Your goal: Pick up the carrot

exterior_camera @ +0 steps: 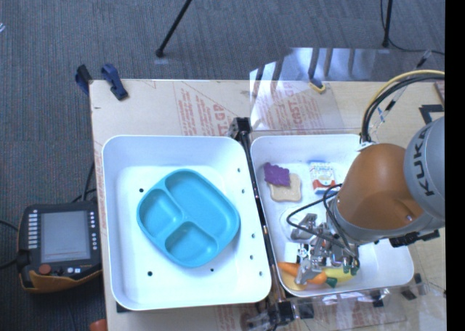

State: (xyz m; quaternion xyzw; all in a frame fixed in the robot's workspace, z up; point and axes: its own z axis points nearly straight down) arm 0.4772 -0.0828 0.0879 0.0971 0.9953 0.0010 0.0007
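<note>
The orange carrot (292, 269) lies at the front left of the right bin (392, 268), partly under my gripper. My gripper (317, 263) hangs low over the front of that bin, right beside and above the carrot, with the orange wrist band (374, 188) behind it. A yellow-green toy (340, 274) lies just right of the carrot beneath the gripper. The metal parts hide whether anything sits between the fingers.
A toast slice (285, 190) with a purple grape bunch (276, 173) on it and a small white-and-red packet (322, 176) lie at the back of the right bin. The left bin (120, 170) holds a blue divided plate (188, 216). A pendant (62, 239) sits at far left.
</note>
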